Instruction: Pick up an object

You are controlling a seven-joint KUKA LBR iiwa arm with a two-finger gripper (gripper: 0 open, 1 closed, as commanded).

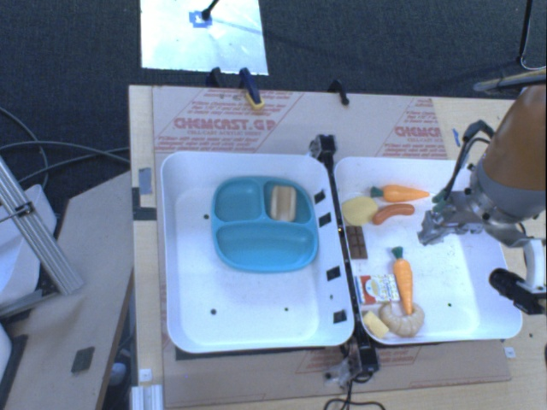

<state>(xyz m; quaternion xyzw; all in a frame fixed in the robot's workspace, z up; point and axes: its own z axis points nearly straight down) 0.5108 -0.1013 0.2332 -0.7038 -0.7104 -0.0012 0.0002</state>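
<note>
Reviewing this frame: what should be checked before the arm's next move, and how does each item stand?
1. Targets present in right bin: ok, two carrots, sausage, carton lie there.
2. Pincer over right bin: ok.
3. Pincer empty: cannot tell, too blurred.
4. Nearest targets unobstructed: ok, sausage and upper carrot lie apart from the arm.
5. Blue tray in left bin, out of the way: ok.

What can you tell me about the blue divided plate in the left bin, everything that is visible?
The blue divided plate looks like smooth plastic, a rounded rectangle with raised ridges making three compartments: two small ones at the far side and one large one at the near side. It lies flat, slightly turned, on the floor of the left bin, towards its far right. A tan slice of toy bread lies in the small right compartment.
</note>
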